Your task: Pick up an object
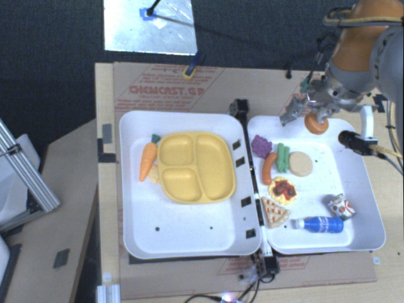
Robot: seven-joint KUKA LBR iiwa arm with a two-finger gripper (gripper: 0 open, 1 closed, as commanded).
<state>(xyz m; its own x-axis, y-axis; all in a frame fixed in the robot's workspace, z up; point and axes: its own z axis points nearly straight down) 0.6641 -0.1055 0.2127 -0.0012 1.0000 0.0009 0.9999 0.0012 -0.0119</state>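
My jaws (314, 109) hover at the far edge of the right bin (372, 229), gripping a small orange ball (316, 123) between the fingers. In the left bin (129, 188), a yellow divided tray (192, 166) lies beside a toy carrot (147, 160).

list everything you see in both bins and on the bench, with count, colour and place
left bin: 1, white, bench left
right bin: 1, white, bench right
tray: 1, yellow, three compartments, left bin
carrot: 1, orange, left of tray
purple piece: 1, right bin, near divider
sausage: 1, red-orange, right bin
green piece: 1, beside sausage
round piece: 1, tan, right bin middle
pizza slice: 1, right bin front
bottle: 1, blue, lying, right bin front
orange ball: 1, under hand
arm: 1, grey-orange, right
hand: 1, above right bin rear
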